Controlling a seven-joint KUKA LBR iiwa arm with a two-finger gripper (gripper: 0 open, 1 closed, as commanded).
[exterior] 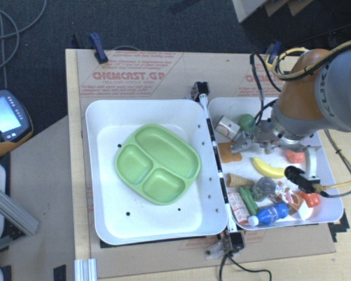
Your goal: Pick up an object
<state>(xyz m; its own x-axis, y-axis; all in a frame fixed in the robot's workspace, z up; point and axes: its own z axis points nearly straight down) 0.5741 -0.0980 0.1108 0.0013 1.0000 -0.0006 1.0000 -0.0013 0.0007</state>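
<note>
Currently: two white bins side by side on the worktop point(134, 69).

Bin on the view's left point(105, 204): one green plate point(158, 164) with three compartments, lying flat near the middle.

Bin on the view's right point(292, 224): the loose objects to pick from. Count, as far as can be made out:
- one small carton point(227, 126), far left corner
- one round green piece point(246, 121), just beside the carton
- one flat brown piece point(229, 154), against the left wall
- one banana point(268, 168), mid-bin
- one cone point(238, 180), near the banana's left end, on the near side
- one grey round item point(265, 187), just beside the cone
- one green stick-shaped item point(249, 202), near the left wall
- one blue bottle point(271, 213), pale cap, lying by the near wall
- one orange-red piece point(295, 156), right of the banana
- a second orange-red piece point(310, 199), toward the near right corner

The remainder of the near pile is too jumbled to count.

One arm point(316, 98) reaches in from the right over the far half of the right bin. The gripper point(250, 140) sits low between the round green piece and the banana, near the flat brown piece. Whether it is spread or pressed together: cannot tell. Contact with any object: cannot tell.

One blue clamp point(97, 47) at the worktop's far left corner.
</note>
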